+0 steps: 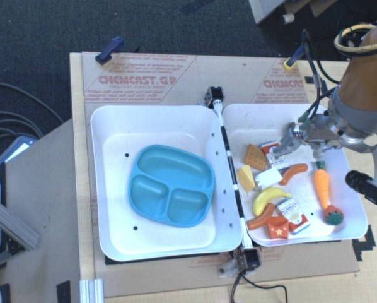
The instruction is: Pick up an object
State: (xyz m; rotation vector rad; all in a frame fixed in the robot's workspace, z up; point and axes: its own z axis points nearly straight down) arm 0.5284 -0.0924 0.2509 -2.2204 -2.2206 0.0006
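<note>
Dark carpet floor surrounds a cardboard-topped bench.

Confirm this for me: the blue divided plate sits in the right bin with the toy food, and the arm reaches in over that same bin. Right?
Not quite. The camera view shows the blue divided plate lying alone in the left bin. The toy food, such as the carrot and banana, is in the right bin, and the end effector does reach in over that right bin.
</note>
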